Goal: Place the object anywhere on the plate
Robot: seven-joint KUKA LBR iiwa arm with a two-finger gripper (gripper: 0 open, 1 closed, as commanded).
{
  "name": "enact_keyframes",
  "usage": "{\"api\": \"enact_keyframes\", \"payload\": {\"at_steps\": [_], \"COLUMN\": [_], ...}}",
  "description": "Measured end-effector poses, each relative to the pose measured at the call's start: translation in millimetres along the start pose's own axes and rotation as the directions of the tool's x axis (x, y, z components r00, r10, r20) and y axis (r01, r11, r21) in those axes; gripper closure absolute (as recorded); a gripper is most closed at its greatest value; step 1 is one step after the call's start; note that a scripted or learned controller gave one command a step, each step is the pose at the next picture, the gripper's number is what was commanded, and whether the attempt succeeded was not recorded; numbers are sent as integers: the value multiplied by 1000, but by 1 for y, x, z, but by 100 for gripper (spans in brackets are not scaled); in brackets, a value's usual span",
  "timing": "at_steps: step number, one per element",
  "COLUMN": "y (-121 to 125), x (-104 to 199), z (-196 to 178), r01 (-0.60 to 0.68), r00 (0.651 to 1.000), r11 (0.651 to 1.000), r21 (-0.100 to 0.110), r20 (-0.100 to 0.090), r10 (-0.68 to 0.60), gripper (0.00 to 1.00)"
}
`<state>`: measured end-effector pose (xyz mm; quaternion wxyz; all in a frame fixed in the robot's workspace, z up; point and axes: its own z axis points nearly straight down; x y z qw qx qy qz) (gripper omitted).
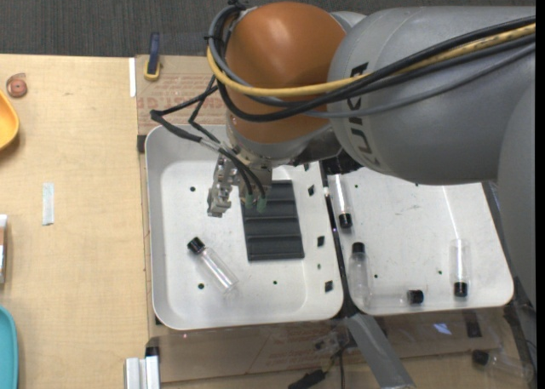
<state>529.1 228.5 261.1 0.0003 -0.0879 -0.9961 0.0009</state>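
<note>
Here, the gripper (223,196) hangs up and right of the clear tube (211,263), which points toward the lower right, and it seems to hold nothing.

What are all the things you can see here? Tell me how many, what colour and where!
Bins: two, white, side by side on the bench; left bin, right bin.
Ridged block: one, dark grey, middle of the left bin.
Clear vial: one, see-through with a black cap, lying in the left bin, lower left of the block.
Other clear vials: about four, black caps, in the right bin; one near the divider, one at the right.
Wooden board: one, tan, left of the bins.
Orange thing: one, at the far left edge, cut off.
Clamp: one, blue and yellow, above the left bin.
Arm: one, grey with orange band.
Pincer: one, metal, over the left bin beside the block.
</note>
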Motion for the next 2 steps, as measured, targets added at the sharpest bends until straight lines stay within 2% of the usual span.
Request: {"api": "enact_keyframes", "payload": {"at_steps": [1, 2], "y": [12, 19], "x": [-69, -117], "z": [-43, 49], "r01": [-74, -62], "r00": [997, 998], "r11": [997, 998], "r21": [-1, -1], "r20": [2, 1], "r10": [74, 62], "gripper": [100, 100]}}
